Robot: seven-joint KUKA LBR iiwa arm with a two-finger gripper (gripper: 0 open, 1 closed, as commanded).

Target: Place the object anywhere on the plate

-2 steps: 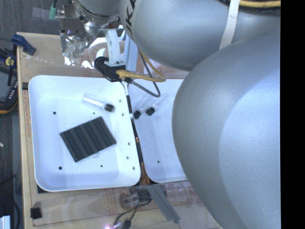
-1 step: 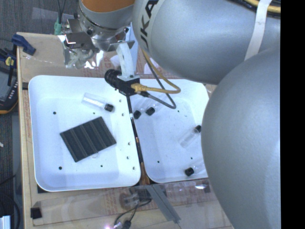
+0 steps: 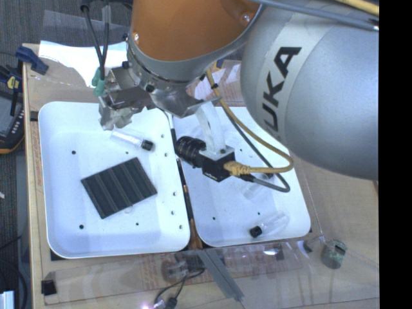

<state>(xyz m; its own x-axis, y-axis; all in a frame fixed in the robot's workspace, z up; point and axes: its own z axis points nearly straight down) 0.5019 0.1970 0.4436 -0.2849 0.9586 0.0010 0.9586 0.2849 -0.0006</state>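
A dark ribbed rectangular plate (image 3: 119, 187) lies flat in the left bin (image 3: 51, 172). Just above it, a small clear vial with a black cap (image 3: 131, 139) lies on the bin floor, apart from the plate. My gripper (image 3: 109, 118) hangs over the bin's upper left part, its tip right at the vial's clear end. A second clear vial with a black cap (image 3: 268, 224) lies near the front of the right bin (image 3: 293, 198).
The large grey and orange arm covers the top and right of the view. A black block with a lens and a yellow-tipped cable (image 3: 206, 158) hangs over the divider between the bins. Tools and cables lie off the bench's left edge.
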